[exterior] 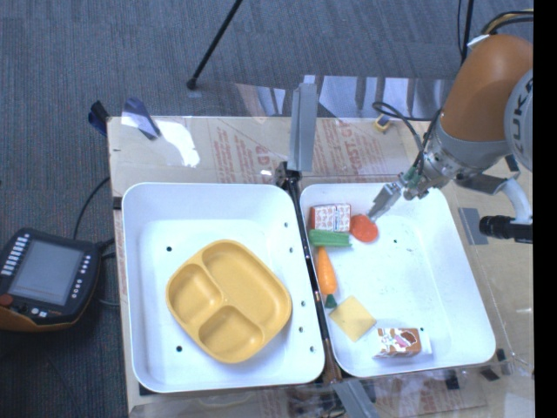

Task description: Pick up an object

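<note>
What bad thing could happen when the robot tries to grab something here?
The pincer hovers just above the red tomato, which is round and might roll or slip away. The small carton and the green bean touch the tomato, so the pincer could bump them or grab the wrong thing.

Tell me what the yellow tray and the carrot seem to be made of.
Tray: likely moulded plastic, semi-matte; uniform yellow, rounded compartment ridges with soft highlights.
Carrot: probably plastic toy food; flat, even orange with a green tip, no natural texture visible. Too small to be sure.
</note>
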Robot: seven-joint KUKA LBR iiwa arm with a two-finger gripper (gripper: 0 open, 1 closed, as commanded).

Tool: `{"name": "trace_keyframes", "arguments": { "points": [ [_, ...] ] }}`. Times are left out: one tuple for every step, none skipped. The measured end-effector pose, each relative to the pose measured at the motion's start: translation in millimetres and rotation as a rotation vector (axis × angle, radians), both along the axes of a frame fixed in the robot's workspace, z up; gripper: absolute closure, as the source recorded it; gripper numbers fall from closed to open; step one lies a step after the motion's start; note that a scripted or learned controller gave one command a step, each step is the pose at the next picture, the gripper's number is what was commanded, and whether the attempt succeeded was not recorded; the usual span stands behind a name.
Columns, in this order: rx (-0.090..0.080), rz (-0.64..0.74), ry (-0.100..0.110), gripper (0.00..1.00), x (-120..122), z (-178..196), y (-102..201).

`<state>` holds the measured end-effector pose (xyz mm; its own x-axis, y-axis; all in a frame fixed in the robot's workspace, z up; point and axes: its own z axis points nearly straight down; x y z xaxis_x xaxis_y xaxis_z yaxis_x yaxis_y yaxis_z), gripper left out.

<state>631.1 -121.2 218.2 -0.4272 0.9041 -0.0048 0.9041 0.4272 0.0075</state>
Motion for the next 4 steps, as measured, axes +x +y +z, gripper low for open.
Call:
{"name": "trace_keyframes", "arguments": {
  "points": [
    [0.004, 0.061, 0.021, 0.0, 9.9, -132.9, -9.2],
    [0.003, 0.062, 0.008, 1.0, 14.1, -116.2, -9.1],
    [0.003, 0.062, 0.009, 0.0, 13.9, -116.6, -9.1],
    [0.004, 0.061, 0.007, 1.0, 14.7, -106.1, -9.3]
  ]
}}
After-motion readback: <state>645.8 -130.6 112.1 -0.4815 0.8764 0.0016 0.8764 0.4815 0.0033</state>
